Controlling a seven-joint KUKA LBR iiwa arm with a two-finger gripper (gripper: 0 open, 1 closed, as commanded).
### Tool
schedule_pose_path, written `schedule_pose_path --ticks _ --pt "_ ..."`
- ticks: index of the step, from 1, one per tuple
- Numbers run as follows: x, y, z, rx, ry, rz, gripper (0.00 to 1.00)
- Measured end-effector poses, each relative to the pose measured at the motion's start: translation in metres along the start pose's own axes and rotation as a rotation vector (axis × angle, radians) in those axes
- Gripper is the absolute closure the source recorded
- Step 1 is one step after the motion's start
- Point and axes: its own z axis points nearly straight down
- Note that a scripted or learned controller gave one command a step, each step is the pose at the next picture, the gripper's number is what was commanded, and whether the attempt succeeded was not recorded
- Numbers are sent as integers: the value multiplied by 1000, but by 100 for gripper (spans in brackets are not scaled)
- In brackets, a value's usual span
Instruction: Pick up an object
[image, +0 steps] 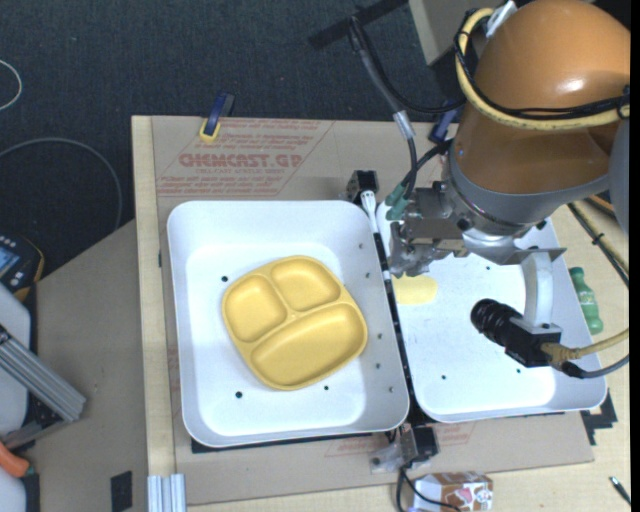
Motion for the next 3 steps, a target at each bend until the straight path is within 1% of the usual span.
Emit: schedule_pose_path --ticks 1,2,3 --pt "70 0 -52 -1 1 -3 100" --pt "67 1 -60 2 -1 2 100" --pt "68 1 -70 0 -1 1 100"
